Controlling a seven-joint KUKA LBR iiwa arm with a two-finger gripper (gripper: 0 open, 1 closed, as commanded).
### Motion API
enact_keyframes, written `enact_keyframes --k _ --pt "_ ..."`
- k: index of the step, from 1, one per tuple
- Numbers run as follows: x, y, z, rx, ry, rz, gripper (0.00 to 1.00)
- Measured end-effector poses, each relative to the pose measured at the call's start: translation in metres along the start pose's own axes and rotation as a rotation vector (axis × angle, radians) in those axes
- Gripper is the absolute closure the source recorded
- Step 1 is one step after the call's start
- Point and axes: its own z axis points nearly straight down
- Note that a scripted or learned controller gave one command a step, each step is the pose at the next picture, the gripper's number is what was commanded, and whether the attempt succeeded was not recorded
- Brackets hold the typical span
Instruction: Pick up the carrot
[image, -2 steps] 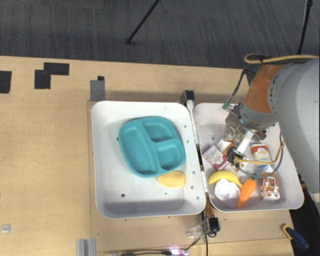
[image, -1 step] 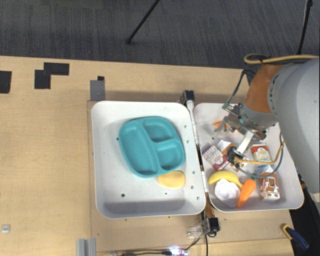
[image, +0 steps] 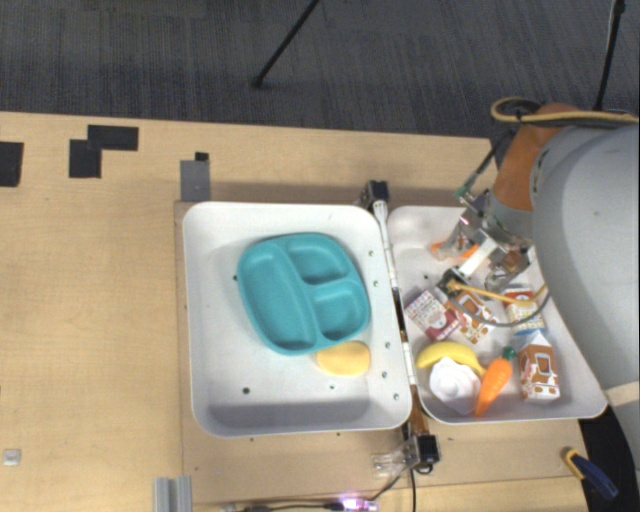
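The carrot (image: 492, 384) is orange with a green top. It lies near the front of the right bin (image: 420, 228), between a white lump (image: 453, 381) and a small carton (image: 538, 368). My gripper (image: 476, 256) hangs over the back half of that bin, well behind the carrot and apart from it. The grey arm and its orange band cover the bin's right side.
The right bin also holds a yellow banana (image: 450, 355) and a pink-and-white packet (image: 430, 310), among other small wrappers. The left bin (image: 215, 330) holds a teal divided plate (image: 300, 290) and a yellow piece (image: 343, 358) at the plate's front edge.
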Motion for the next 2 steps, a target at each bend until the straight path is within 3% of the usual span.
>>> enact_keyframes --k 1,2 --pt "0.005 0.008 0.001 0.023 -0.014 -0.015 0.0" --pt "0.009 0.011 -0.012 0.004 -0.006 -0.027 1.0"
